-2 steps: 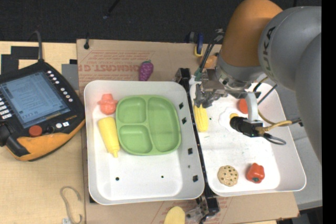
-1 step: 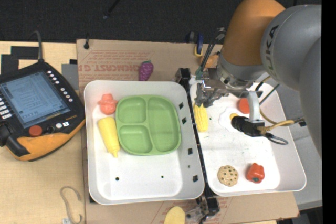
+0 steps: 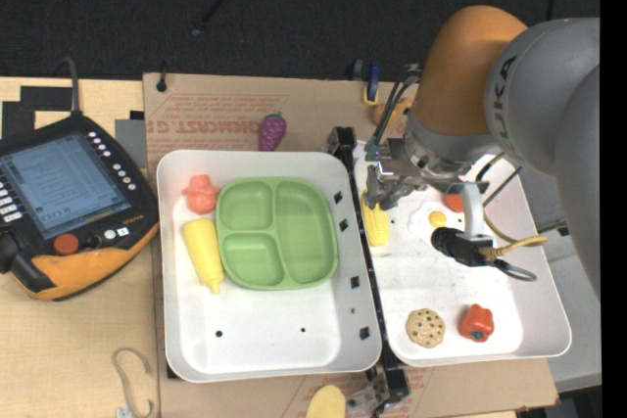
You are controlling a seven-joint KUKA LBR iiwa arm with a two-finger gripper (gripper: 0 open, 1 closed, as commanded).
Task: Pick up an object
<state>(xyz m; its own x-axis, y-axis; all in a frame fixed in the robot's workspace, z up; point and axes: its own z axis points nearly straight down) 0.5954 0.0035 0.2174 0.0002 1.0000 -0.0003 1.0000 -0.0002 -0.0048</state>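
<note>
So the corn cob (image 3: 376, 223) looks like the target: it lies along the left wall of the right bin (image 3: 549, 333), at about 9 o'clock in that bin. The pincer (image 3: 380, 191) sits right above its top end, at 12 o'clock from the cob, probably lined up lengthwise for a grab. Can't tell if it's actually got hold of it or how wide it's open. Cookie (image 3: 425, 327) and red pepper (image 3: 477, 322) sit down at 6 o'clock, well apart.

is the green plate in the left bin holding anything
Empty. All three compartments of the green plate show bare green; the yellow bottle and pink toy lie beside it.
</note>
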